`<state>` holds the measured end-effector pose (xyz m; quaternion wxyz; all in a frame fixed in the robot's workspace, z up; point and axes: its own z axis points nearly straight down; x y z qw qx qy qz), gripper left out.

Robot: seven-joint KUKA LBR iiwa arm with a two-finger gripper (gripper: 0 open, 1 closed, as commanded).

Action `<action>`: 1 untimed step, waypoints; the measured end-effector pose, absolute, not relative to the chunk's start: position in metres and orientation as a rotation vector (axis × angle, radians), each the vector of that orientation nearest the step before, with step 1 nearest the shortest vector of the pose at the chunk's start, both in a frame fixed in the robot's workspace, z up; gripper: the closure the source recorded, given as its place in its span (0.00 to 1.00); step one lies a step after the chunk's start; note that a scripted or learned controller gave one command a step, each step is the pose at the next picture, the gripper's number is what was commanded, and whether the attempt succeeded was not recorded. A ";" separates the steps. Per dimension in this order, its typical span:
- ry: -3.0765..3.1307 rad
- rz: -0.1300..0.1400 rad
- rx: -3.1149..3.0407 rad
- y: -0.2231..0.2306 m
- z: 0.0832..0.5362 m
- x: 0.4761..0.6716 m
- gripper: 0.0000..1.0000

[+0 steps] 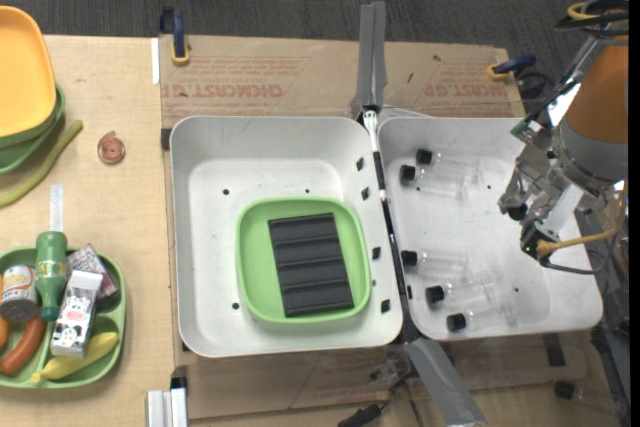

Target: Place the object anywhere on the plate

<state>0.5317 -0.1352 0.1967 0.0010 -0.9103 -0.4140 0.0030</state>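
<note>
A green plate (256, 245) lies in the left bin (200, 175). A dark grey ribbed block (310, 263) rests flat in the plate's middle. Several clear plastic vials with black caps lie in the right bin (480, 140): one near the back (447, 177), one at mid-left (442, 265), one at the front (482, 307). The gripper (527, 208) hangs over the right side of the right bin, below the grey wrist and orange band (610, 95). It is well apart from the plate, and I see nothing held in it.
Left of the bins the wooden table carries stacked yellow and green dishes (22, 80) and a green tray of toy food (60, 315). Clamps (176, 40) hold the cardboard at the back. A metal divider (372, 55) runs between the bins.
</note>
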 end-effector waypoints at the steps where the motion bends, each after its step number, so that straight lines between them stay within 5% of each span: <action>1: -1.300 0.009 -2.858 -0.135 0.197 0.532 0.00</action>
